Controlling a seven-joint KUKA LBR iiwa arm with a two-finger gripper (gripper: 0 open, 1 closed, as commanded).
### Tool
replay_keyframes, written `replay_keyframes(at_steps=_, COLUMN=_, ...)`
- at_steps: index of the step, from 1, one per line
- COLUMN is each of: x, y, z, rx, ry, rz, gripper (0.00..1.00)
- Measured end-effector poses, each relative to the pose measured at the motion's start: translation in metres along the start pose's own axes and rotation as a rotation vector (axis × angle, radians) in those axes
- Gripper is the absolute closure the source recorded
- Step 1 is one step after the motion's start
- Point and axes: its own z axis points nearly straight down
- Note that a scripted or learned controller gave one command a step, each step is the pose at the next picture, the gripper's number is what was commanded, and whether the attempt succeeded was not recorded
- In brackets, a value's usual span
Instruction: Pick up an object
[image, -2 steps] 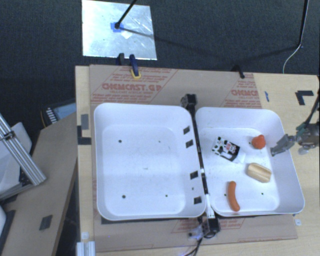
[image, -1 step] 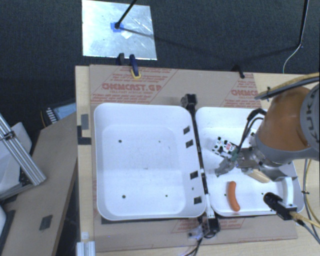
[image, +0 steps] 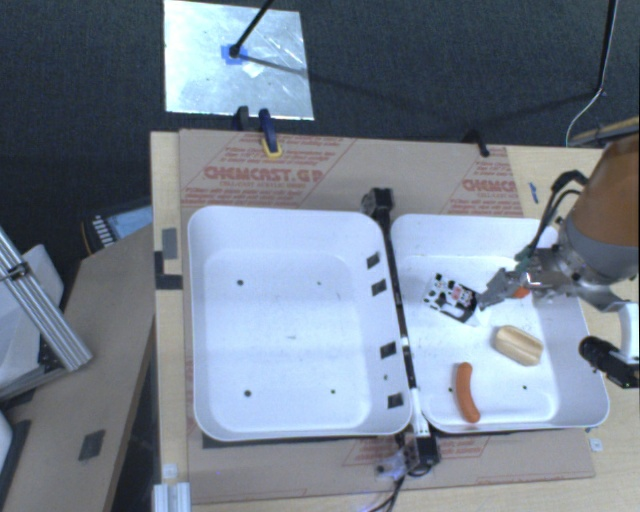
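Although the task named no particular object, the gripper (image: 493, 291) hung low in the right bin (image: 570, 410), its tip just right of a small black-and-white object (image: 449, 297) that lay near the bin's left wall, so that looked the likeliest target. Whether its fingers were spread or closed I could not tell; they read as one dark tapering shape, and nothing showed between them. To do the step well, the tip would likely need to centre over the small object and come straight down so that the fingers straddle it, since an approach from the side might only push it towards the wall. A tan bread-like piece (image: 518, 344) lay nearer, just beside the gripper's line, and an orange sausage-shaped toy (image: 466, 391) lay nearer still, well apart from the target. Neither seemed to block a vertical descent. The left bin (image: 205, 400) stood alongside.
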Motion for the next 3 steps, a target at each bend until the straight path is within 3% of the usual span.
replay_keyframes(at_steps=1, x=0.051, y=-0.042, z=0.032, rx=0.011, ry=0.007, rz=-0.008, gripper=0.0)
replay_keyframes(at_steps=2, x=0.149, y=-0.041, z=0.03, rx=0.006, ry=0.005, rz=-0.014, gripper=0.0)
replay_keyframes(at_steps=3, x=0.099, y=-0.027, z=0.005, rx=0.003, ry=0.002, rz=0.001, gripper=0.0)
